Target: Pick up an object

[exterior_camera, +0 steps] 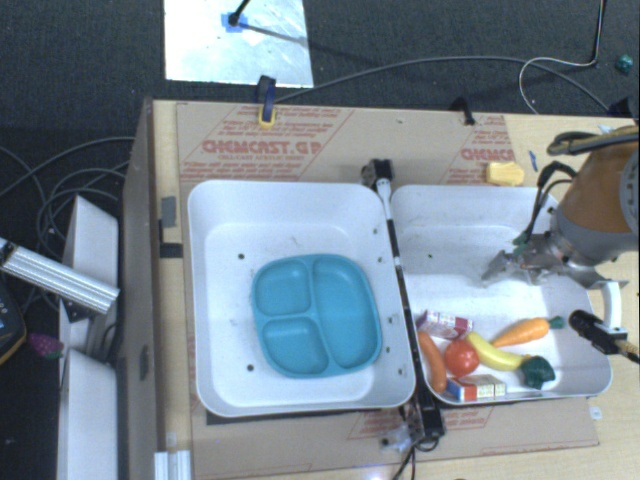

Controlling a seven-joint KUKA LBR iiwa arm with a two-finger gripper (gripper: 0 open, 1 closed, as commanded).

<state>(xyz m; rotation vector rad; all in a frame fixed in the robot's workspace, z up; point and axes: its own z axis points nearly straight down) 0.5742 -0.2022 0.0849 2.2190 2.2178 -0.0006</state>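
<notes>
In the right bin (pixel 450 233) several toy foods are heaped at the near side: an orange carrot (pixel 522 332), a yellow banana (pixel 492 353), a red tomato (pixel 461 358), a green piece (pixel 538 371), a long orange piece (pixel 432 360), a small box (pixel 475 390) and a red-and-white packet (pixel 447 322). My gripper (pixel 500 268) hangs over the bare middle of this bin, behind the heap and apart from every item. Nothing shows in it. The grey and orange arm (pixel 600 208) comes in from the right.
The left bin (pixel 215 268) holds a blue divided plate (pixel 316 314). A yellow block (pixel 506 174) lies on the cardboard behind the right bin. A black part (pixel 592 331) juts in over the right bin's right rim. Cables run across the floor behind the bench.
</notes>
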